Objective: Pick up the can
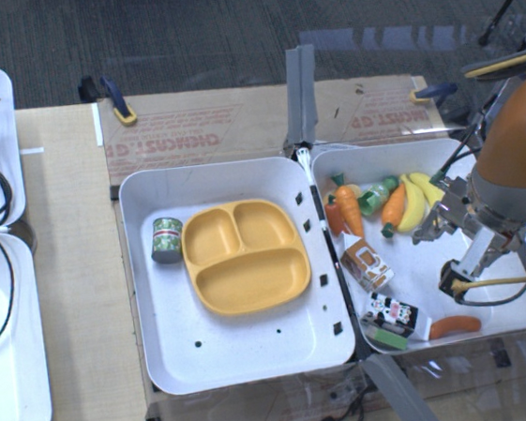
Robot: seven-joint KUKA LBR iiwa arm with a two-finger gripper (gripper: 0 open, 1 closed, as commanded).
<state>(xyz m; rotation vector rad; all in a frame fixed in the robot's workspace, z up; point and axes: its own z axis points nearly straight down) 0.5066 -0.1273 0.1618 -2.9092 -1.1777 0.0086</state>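
The can (165, 239), small with a green label and a grey lid, lies in the left bin (251, 357) near its left wall, touching the left rim of a yellow divided plate (246, 255). My gripper (432, 226) hangs over the right bin (502, 324), just right of the bananas (417, 201) and far from the can. The grey arm with its orange band (515, 143) comes in from the right.
The right bin holds carrots (349, 208), a green vegetable (373, 198), an orange box (365, 265), a black-and-white carton (391, 314) and a red sausage-shaped item (454, 326). A divider wall (321, 236) separates the bins. White tubs with cables stand at far left.
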